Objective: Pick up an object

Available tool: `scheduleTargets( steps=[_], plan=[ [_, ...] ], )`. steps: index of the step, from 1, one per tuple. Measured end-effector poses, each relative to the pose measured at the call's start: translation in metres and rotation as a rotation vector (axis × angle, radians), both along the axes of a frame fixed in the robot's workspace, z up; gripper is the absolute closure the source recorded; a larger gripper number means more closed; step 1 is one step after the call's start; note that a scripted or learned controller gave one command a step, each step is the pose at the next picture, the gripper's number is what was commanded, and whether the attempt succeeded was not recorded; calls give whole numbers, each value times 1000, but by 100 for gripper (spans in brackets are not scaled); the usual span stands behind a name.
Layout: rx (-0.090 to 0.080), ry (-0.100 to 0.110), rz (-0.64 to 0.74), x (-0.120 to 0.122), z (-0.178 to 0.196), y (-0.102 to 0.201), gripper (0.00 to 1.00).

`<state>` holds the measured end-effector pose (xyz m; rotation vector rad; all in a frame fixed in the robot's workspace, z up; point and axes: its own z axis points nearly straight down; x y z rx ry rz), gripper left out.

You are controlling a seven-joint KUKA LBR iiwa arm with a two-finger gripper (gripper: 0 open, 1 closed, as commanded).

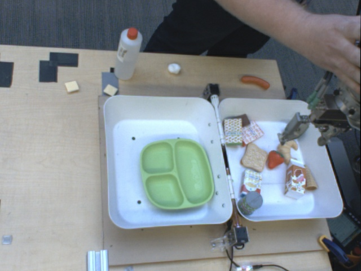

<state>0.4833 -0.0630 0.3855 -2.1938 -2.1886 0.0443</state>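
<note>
In right bin [324, 205], red, perhaps strawberry-shaped toy [274, 160]

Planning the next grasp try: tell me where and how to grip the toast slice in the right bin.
Grip the toast slice across its two long flat edges, coming straight down from above. It seems to lie flat, and a red piece crowds its right side, so a side approach looks blocked.

The arm [282, 16] is motion-blurred and runs off the top and right edges. The tool [296, 127] is small and partly smeared, so its fingers cannot be read. The table [51, 168] is cut off at the left and bottom edges.
</note>
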Motion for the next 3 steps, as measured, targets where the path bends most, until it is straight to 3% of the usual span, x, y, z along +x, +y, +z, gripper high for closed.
scheduleTargets(
  steps=[1, 2, 3],
  plan=[
    [-10, -50, 3, 27, -154, -39, 0],
    [-13, -54, -1, 43, -300, -53, 0],
    [-12, -56, 0, 4, -198, -102, 0]
  ],
)
